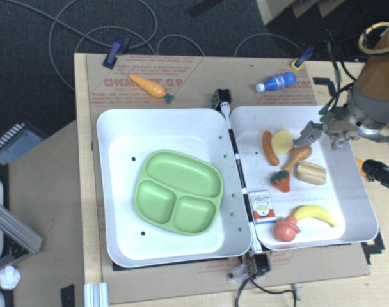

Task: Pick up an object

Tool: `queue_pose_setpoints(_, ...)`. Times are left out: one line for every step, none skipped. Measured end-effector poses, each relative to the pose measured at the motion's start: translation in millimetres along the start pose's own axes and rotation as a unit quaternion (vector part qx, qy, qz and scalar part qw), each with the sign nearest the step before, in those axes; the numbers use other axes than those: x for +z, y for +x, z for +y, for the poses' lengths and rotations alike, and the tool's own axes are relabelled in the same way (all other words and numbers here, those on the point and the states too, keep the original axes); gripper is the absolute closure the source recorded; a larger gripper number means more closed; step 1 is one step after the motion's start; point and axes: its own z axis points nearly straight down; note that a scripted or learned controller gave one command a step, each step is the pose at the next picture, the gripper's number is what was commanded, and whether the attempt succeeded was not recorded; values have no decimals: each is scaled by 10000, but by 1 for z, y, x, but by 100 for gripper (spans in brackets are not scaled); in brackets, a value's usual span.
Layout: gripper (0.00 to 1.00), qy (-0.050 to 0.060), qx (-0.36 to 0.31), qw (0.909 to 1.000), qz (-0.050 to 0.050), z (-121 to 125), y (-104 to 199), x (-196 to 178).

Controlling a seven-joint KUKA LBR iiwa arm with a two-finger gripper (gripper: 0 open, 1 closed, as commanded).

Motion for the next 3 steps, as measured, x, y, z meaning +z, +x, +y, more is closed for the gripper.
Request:
queue_pose_setpoints(0,2,-2,10000,2,-33,38,118)
queue_pose_setpoints(100,-7,8,10000,-2,-32,37,108)
queue_pose_setpoints(100,-3,-7,10000,4,-31,105,17)
